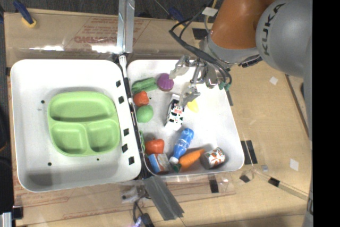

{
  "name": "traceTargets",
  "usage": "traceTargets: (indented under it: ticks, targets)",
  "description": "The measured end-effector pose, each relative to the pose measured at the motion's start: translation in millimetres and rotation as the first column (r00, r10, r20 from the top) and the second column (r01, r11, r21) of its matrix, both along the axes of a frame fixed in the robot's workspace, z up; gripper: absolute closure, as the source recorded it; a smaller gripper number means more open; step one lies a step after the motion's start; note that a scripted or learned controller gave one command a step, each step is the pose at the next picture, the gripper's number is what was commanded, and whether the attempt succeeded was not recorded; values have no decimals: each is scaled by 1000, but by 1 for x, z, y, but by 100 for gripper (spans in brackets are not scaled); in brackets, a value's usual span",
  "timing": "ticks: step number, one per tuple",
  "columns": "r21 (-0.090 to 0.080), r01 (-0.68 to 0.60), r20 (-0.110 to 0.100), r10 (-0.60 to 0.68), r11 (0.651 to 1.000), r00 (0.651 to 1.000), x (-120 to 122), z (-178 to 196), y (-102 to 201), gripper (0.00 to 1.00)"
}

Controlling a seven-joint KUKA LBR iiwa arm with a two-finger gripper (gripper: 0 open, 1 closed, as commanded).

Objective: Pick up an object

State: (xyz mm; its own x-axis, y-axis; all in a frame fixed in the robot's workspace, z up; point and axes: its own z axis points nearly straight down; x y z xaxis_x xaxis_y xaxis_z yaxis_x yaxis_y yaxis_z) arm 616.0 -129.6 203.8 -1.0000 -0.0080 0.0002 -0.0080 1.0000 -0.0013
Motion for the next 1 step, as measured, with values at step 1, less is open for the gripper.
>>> traceTargets:
  ticks: [1]
  targets:
    - [2,-25,-1,25,1000,1000,-61,-112,-11,0]
